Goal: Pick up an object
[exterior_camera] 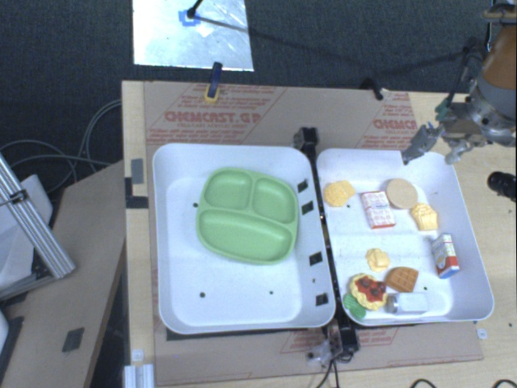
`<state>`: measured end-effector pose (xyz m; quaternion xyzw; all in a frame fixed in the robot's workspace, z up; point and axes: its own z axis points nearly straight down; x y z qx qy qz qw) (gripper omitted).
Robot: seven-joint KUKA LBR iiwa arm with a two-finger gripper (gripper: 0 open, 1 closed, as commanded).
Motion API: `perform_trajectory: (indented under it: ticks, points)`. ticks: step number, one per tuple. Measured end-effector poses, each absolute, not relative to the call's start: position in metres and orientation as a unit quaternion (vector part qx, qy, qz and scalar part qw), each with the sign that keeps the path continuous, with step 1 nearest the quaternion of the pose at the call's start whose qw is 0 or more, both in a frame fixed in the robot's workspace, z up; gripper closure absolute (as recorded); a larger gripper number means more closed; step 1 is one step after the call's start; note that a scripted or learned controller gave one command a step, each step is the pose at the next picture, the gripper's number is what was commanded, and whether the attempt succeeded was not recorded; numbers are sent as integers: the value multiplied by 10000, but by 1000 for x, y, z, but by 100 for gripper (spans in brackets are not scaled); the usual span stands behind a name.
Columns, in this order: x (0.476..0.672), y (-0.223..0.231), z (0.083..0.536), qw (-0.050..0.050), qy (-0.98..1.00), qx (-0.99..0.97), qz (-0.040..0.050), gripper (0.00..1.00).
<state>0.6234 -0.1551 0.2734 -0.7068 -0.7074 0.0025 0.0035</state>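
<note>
My gripper (436,149) hangs over the far right corner of the right bin (468,217), its two fingers spread open with nothing between them. Below and left of it lie a round tan cookie (401,192), a red-and-white box (376,210), a yellow round snack (339,192) and a yellow fries piece (424,216). Nearer the front lie a small carton (443,255), a small yellow piece (377,259), a brown toast (401,279), a pizza slice on green (367,293) and a grey-white packet (410,302).
The left bin (174,217) holds a green divided plate (248,215). A black divider with clips (317,217) runs between the bins. Cardboard lies under both bins, and a silver sheet (191,23) sits beyond the bench at the back.
</note>
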Motion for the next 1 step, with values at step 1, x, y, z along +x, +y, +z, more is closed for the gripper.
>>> perform_trajectory:
  ticks: [1]
  points:
    - [625, -155, 280, -9, -7082, -7060, -4, 0]
